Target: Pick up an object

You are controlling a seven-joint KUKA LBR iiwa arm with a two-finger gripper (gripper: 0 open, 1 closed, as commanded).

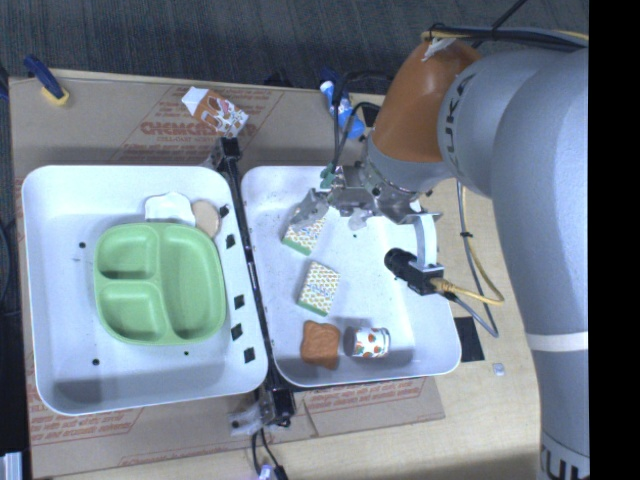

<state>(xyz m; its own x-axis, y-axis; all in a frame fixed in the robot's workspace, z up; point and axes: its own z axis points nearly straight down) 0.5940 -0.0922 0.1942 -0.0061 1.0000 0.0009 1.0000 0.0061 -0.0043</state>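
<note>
**Camera view: arm over the right bin, gripper at a patterned block**

The grey arm with its orange band enters from the right of the frame and bends down over the upper part of the right bin. The gripper sits just above and touching the upper end of a green-and-white patterned block; whether it is clenched on the block or released cannot be told, since the wrist hardware hides the tips.

Below that block, near the bin's centre, lies a second patterned block, apart from the first. At the bin's lower edge a brown, bread-like piece lies just beside a small white cup with red dots, tipped on its side.

The left bin holds a green divided plate; a white object and a tan round object lie at the plate's upper edge. On the tabletop, above the bins, rests a small printed packet.
</note>
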